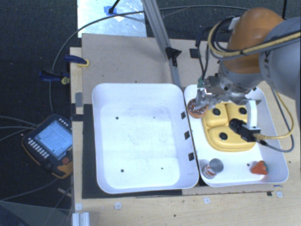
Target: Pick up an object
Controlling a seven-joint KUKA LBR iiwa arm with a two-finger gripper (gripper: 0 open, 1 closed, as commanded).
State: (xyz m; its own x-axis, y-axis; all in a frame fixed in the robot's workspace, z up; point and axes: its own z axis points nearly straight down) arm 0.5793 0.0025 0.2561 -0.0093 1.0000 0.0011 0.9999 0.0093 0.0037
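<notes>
The right bin (277, 166) holds several objects. A large yellow moulded piece (225, 128) with black spots lies in its middle. A small brown round object (194, 109) sits at the bin's left wall. Near the front lie a small metal-topped can (211, 167) and a red-orange piece (259, 167). My gripper (203, 97) hangs low over the bin's rear left, just above and right of the brown round object and at the yellow piece's left corner. The wrist hides what lies directly beneath it.
The left bin (136, 135) stands beside the right one, joined by black clips at the shared wall. A white strip (252, 113) and a black connector (241, 129) with a yellow cable lie across the yellow piece. A teach pendant (49, 142) rests off the bench at left.
</notes>
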